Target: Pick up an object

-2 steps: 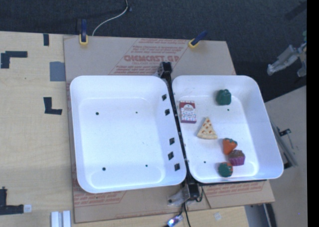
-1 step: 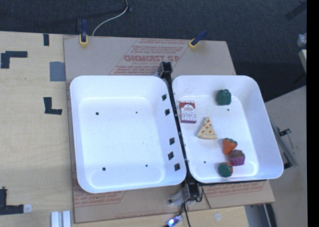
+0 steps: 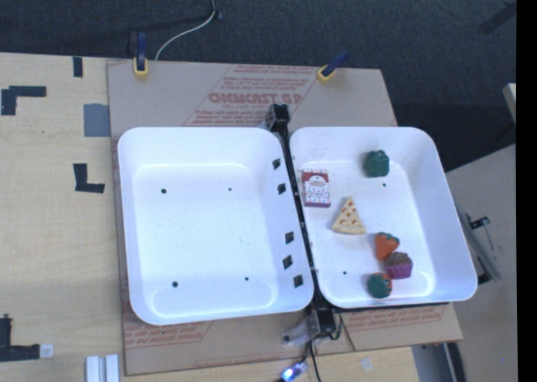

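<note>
- Currently, all loose objects lie in the right bin (image 3: 436,204); each rests on the bin floor and nothing grips any of them.
- Red-and-white packet (image 3: 316,187): flat, near the right bin's left wall, just above and to the left of the wedge.
- Pizza-slice wedge (image 3: 348,217): tan, lying flat near the middle of the bin, point toward the far side, apart from the packet.
- Dark green piece (image 3: 376,163): alone toward the far right of the bin floor, well apart from the others.
- Orange-red piece (image 3: 385,245): on the near right part of the floor, with a green top; it touches or very nearly touches the purple piece, which of the two cannot be told.
- Purple piece (image 3: 398,266): just below and to the right of the orange-red piece.
- Green round piece (image 3: 379,285): nearest the front wall, just beside the purple piece, with a trace of orange on it.
- Left bin (image 3: 134,170): white, set edge to edge with the right bin; small black clips (image 3: 289,238) run along the shared seam.
- Cardboard sheet (image 3: 243,91): lies under both bins, printed in red, held at its far edge by two clamps (image 3: 139,57).
- White cable (image 3: 189,32): runs across the dark floor beyond the bench to the left clamp.
</note>
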Motion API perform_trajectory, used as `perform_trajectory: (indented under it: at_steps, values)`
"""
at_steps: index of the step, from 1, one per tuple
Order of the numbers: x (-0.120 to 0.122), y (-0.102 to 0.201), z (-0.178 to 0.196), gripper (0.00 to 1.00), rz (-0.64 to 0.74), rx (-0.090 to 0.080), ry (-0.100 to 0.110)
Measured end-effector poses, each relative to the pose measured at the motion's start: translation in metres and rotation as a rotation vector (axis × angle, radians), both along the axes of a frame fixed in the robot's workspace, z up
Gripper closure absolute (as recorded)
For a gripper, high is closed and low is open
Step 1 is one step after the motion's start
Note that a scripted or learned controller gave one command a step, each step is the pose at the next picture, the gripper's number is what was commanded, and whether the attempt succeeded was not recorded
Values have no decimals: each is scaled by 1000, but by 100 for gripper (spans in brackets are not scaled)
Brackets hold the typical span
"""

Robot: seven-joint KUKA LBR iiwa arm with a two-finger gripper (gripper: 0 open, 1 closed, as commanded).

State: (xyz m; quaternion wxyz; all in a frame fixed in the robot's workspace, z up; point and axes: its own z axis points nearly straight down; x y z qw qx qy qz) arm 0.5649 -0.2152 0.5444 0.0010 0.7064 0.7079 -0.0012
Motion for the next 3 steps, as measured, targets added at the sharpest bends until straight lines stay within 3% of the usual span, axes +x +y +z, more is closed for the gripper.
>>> perform_trajectory:
  at_steps: [1,2,3]
  values:
    - [10,59,-30,100,4,4,3]
    - [5,134,-18,100,6,4,0]
    - [9,193,-45,100,5,4,4]
